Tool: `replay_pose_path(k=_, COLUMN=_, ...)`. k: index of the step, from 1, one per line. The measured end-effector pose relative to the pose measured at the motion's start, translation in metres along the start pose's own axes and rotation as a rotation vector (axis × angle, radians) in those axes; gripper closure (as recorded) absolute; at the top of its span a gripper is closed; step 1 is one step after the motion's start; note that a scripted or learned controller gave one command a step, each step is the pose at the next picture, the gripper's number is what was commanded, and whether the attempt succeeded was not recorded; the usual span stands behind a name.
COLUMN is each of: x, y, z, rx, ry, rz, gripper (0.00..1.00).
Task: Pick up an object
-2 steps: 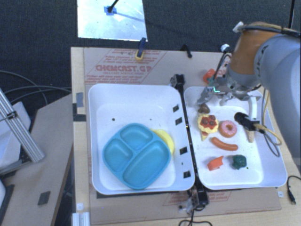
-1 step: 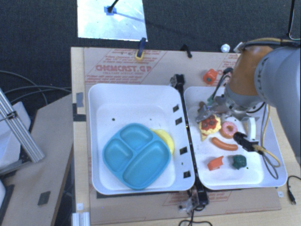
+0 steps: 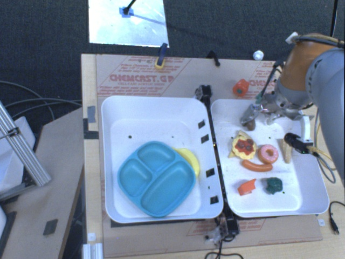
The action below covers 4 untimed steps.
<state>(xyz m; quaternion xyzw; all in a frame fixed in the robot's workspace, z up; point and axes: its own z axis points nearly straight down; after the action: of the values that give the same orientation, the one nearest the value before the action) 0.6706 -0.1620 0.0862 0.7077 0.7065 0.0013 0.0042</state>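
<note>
Beside claw [image 3: 249,117]: pizza slice [image 3: 243,146], donut [image 3: 268,154].

Apparently "CHEMCAST GP" on board [image 3: 141,77]

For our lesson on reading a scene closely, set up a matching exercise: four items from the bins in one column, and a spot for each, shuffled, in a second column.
Column one:
1. blue divided plate
2. pink doughnut
3. green broccoli piece
4. pizza slice

Column two:
A. near the front of the right bin, right of an orange piece
B. in the left bin, over a yellow item
C. right bin, just left of the doughnut
D. right bin, just above the sausage

Pairs: 1-B, 2-D, 3-A, 4-C
</note>
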Motion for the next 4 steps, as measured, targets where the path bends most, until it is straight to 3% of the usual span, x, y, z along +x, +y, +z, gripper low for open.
replay_pose_path(k=1, x=-0.003, y=0.000, z=-0.028, rx=0.001, ry=0.002, rz=-0.003, gripper=0.00)
replay_pose_path(k=2, x=-0.047, y=-0.042, z=0.003, rx=0.009, ry=0.004, rz=0.002, gripper=0.00)
replay_pose_path(k=3, x=0.099, y=-0.018, z=-0.107, rx=-0.007, ry=0.009, rz=-0.020, gripper=0.00)
replay_pose_path(k=4, x=0.043, y=-0.004, z=0.003, rx=0.012, ry=0.004, rz=0.000, gripper=0.00)
